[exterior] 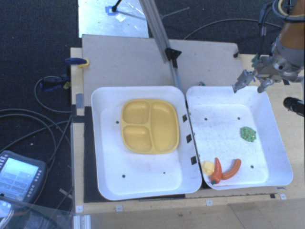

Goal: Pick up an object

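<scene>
Objects for picking lie in the right bin point(274, 128), well apart from the tool point(251, 82), which hangs over that bin's far edge near its far right corner. The tool's two fingers point(240, 81) point down and towards the left, spread apart with nothing between them. Above it, the grey wrist and the orange band of the arm point(290, 37) reach in from the right edge of the worktop point(143, 56).

Nearest to the tool, a small green lump point(248, 134) sits alone by the right side of the right bin, about halfway along it. Further off, three things bunch together by the near edge of the same bin, close to its near left corner: a yellow piece point(208, 167), a red-orange pepper-like piece point(217, 171) touching it, and an orange sausage-shaped piece point(232, 169) just beside them, lying at a slant.

The left bin point(107, 142) touches the right one along their shared side. A yellow divided plate point(150, 126) rests flat in its middle, with three compartments, all bare.

Beyond the bins, a grey metal pole point(155, 20) runs at a slant across the far part of the worktop, ending at a black clamp point(172, 54). Off the left edge, cables point(45, 109) trail over the dark floor, and a handheld control pad point(19, 175) lies by the near left corner.
</scene>
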Controlling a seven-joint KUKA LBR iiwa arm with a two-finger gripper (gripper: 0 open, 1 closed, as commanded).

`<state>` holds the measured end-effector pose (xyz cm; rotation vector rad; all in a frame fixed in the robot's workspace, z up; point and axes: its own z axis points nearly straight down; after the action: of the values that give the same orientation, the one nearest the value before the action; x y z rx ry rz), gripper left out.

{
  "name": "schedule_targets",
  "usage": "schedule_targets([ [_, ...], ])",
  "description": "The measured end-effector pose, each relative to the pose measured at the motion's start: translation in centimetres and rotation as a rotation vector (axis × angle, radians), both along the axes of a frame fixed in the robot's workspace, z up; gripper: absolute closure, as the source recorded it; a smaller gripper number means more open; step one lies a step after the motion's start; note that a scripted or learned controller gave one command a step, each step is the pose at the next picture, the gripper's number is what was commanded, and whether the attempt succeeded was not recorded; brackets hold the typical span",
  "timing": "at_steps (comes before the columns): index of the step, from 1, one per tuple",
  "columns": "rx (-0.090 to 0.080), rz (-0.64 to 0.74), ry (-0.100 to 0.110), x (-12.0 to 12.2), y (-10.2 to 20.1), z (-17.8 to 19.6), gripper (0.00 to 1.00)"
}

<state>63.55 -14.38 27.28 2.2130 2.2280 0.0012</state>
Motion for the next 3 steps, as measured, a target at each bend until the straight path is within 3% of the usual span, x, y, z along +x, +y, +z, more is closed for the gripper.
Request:
schedule_targets([
  [1, 0.0, 0.001, 0.0, 0.0, 0.0, 0.0, 0.0],
  [3, 0.0, -0.005, 0.004, 1.2, -0.4, -8.8, 0.0],
])
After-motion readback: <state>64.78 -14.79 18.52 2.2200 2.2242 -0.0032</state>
